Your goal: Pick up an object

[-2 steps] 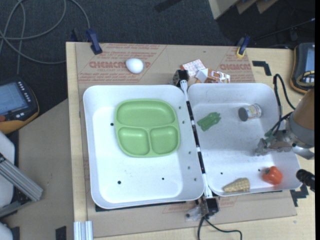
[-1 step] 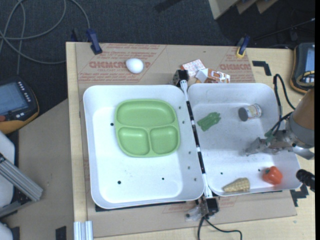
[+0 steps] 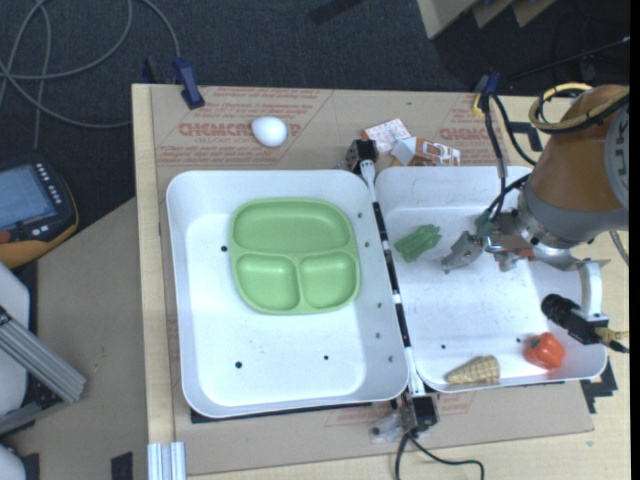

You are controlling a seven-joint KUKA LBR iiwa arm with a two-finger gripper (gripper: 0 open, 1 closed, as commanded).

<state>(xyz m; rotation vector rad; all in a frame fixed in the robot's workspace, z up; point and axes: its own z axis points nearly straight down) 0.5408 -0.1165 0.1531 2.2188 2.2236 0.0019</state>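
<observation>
Two shallow white plastic bins are set side by side on a brown cardboard-covered bench (image 3: 300, 108), their inner rims touching along a dark seam. The left bin (image 3: 200, 368) is occupied by a pale green three-compartment plastic tray (image 3: 295, 253), lying toward the far half, with bare floor left along the near and left walls. In the right bin (image 3: 470, 318), a small green leafy toy piece (image 3: 418, 241) is seen near the seam, a tan ridged cone (image 3: 474, 371) lies against the near rim, and an orange-red toy vegetable (image 3: 546, 351) sits in the near right corner; the middle floor is left open. The grey two-finger gripper (image 3: 462, 256) is placed low over the right bin, just beside the green piece and apart from it; its fingers appear close together with nothing seen between them. A white egg-shaped object (image 3: 268, 130) rests on the cardboard beyond the left bin, and small printed packets (image 3: 410, 146) lie beyond the right bin. Red lettering is printed on the cardboard, seemingly "CHEMCROSS", though it cannot be read with certainty.
</observation>
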